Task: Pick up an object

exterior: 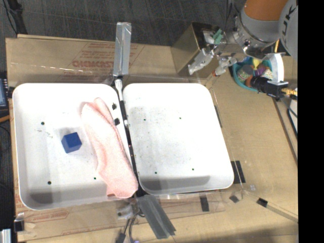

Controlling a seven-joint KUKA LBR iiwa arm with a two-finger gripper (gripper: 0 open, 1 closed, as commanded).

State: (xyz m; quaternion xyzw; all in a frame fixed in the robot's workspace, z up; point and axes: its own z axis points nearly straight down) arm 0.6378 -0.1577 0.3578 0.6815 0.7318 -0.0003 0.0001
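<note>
A small blue cube (71, 142) lies in the left bin (30, 110), left of centre. A pink cloth (107, 148) is draped along that bin's right side, from its upper middle down to the front right corner. My gripper (208, 65) hangs beyond the far right corner of the right bin (202, 135), above the bench. Its two pale fingers (197, 64) stand apart, open, with nothing between them.
A grey bracket (122, 52) rises at the back between the bins. A brown box (192, 44) sits behind the right bin. Cables and a teal part (253, 75) hang by the wrist at right. Cardboard (61, 54) covers the bench around the bins.
</note>
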